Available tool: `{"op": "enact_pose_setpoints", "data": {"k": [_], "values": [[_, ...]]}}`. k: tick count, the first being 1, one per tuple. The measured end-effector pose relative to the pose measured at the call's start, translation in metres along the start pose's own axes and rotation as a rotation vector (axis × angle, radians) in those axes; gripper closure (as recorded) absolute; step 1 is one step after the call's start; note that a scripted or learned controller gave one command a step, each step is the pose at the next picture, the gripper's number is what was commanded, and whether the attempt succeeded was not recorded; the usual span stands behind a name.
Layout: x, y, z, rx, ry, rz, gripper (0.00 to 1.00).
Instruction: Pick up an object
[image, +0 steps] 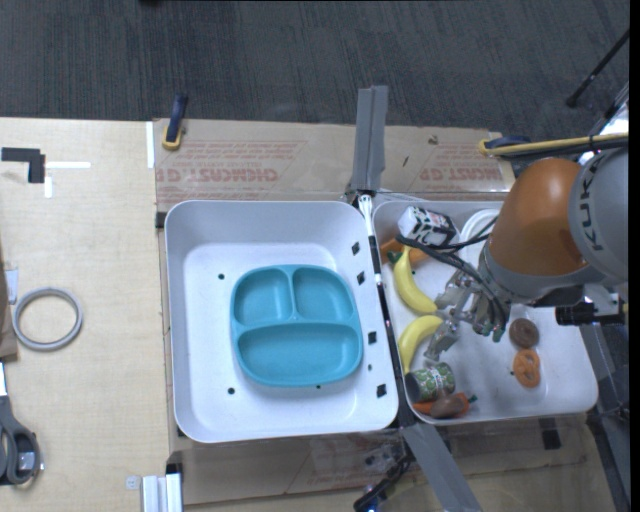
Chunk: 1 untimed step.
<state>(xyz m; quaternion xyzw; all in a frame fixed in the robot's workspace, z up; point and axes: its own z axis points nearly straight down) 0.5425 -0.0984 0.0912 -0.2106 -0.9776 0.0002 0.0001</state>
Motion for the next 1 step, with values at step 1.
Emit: {"op": "enact_pose_setpoints", "data": {"k": [1], "values": [[-0.0314,0.0140,-0.0004,0.000,-0.002,-0.034,0.00]]}}
